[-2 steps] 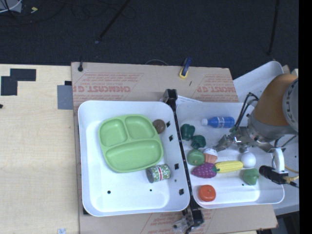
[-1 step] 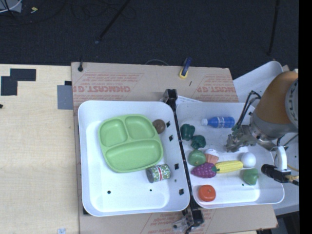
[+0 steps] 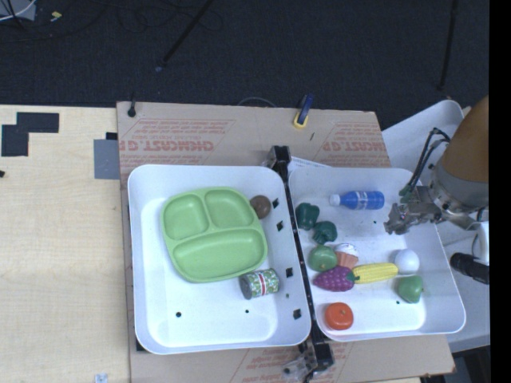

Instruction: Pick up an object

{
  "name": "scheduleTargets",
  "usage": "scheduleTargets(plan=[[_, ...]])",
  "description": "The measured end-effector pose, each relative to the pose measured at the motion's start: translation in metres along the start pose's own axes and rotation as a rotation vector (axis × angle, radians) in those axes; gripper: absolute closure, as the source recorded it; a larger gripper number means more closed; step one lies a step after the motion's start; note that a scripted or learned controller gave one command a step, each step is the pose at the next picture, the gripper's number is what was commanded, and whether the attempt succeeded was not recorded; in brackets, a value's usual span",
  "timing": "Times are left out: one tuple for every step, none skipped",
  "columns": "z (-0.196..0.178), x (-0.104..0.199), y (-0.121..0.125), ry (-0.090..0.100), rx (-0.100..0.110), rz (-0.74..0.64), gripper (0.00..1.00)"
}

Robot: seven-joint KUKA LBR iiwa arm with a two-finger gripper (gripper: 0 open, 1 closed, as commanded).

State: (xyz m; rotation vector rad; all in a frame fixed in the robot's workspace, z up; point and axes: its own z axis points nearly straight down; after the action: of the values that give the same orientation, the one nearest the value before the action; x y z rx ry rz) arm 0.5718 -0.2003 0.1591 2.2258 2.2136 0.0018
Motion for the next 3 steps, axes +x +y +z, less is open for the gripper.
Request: scheduleTargets(plan=[[-0.045, -0.007, -0.005, 0.000, 0.001, 0.001, 1.00], [-0.070, -0.009, -0.004, 0.001, 0.001, -0.003, 1.00], [-0.058, 0.045, 0.006, 0.004, 0.005, -0.009, 1.00]])
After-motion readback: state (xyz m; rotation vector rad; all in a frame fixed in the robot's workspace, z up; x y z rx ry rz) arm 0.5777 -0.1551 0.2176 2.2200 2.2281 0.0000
